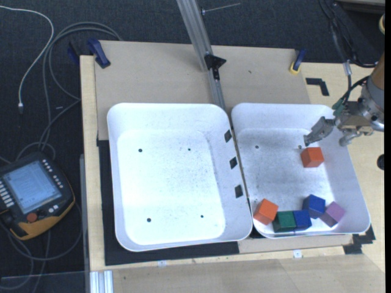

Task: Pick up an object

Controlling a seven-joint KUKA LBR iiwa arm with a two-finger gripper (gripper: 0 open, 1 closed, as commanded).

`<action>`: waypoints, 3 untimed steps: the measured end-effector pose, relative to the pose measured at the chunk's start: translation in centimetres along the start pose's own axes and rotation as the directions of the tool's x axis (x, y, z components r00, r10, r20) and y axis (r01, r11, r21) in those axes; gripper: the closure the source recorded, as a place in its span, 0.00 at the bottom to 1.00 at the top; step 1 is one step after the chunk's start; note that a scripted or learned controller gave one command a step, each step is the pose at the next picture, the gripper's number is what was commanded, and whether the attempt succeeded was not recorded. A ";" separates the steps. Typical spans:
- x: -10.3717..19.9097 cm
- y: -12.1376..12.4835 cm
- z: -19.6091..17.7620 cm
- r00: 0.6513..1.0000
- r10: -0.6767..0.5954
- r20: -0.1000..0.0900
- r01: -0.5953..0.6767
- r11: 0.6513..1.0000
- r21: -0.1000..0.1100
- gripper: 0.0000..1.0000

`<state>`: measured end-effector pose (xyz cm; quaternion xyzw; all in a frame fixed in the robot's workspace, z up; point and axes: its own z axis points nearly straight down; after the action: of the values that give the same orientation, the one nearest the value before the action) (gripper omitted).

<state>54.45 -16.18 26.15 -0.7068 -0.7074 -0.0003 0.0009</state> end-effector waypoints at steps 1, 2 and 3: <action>0.0 0.1 -1.1 1.000 -0.002 0.001 0.002 1.000 -0.004 1.00; -3.1 5.1 14.4 1.000 0.000 0.003 0.000 1.000 -0.006 1.00; -2.4 5.3 14.5 1.000 -0.005 -0.011 0.005 1.000 -0.003 0.00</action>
<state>59.70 -18.54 11.68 -0.7049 -0.7093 -0.0053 0.0039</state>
